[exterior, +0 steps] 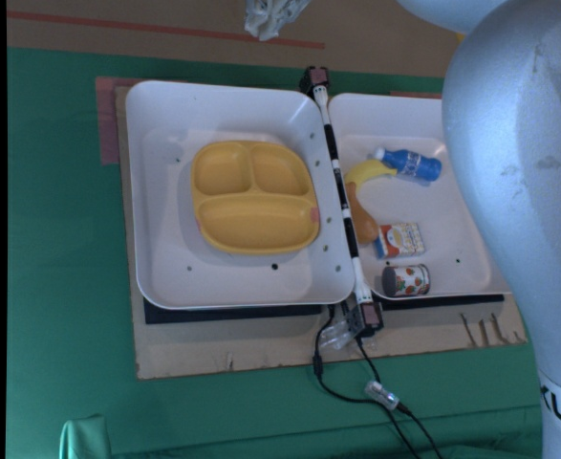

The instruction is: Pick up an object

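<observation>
Pale, whitish fingers of my two-finger gripper [272, 10] hang at the top edge of the view, high over the brown floor beyond the bins; I cannot tell whether they are spread or closed, and I see nothing between them.

Candidates for the pick all sit in the right-hand shallow white bin [476, 256]: a blue plastic bottle with a white cap [409, 164], a yellow toy banana [368, 172] touching an orange carrot-shaped piece [362, 220], a small orange-and-white printed box [400, 239], and a little can with a red-spotted label [405, 280]. The left white bin [161, 256] holds a yellow three-compartment plastic tray [253, 197].

My worry is the crowding. Banana, carrot and box lie close to the black-and-white divider rail [340, 199], so a descent there could strike the rail or nudge two items at once. The can and bottle are round and may roll away from closing fingers. The grey arm [519, 161] also hides the bin's right side from me.

Both bins rest on a brown cardboard sheet [232, 352] over a green mat [60, 256], with loose black cables [376, 390] trailing in front.
</observation>
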### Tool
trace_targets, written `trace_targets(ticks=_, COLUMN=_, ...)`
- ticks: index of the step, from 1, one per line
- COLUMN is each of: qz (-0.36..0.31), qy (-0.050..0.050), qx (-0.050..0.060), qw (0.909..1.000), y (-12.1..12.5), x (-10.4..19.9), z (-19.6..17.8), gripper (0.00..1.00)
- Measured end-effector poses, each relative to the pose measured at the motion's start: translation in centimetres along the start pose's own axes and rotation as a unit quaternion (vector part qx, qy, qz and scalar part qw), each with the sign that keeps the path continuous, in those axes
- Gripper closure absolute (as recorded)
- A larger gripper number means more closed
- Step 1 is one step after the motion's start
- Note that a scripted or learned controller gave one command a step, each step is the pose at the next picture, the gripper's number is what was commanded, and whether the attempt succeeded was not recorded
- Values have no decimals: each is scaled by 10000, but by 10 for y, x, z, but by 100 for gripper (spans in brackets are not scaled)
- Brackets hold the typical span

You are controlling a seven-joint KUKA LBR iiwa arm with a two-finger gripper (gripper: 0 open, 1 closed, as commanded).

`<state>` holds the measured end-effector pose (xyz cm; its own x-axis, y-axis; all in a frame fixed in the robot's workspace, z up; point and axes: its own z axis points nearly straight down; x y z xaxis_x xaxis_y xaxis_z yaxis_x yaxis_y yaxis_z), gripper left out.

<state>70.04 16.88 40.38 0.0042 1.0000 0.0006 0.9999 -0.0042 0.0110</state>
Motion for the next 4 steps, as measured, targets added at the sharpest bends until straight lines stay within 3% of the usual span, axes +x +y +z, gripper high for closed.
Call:
trace_targets(ticks=1, qz=2, qy=0, qx=7, qw=10000, y=0, x=-1, z=5, gripper=100)
trace_targets(ticks=2, qz=1, qy=-14, qx=19, qw=10000, y=0, x=-3, z=59, gripper=100)
trace_targets(ticks=4, qz=-3, qy=25, qx=-8, qw=10000, y=0, x=0, z=-3, gripper=100)
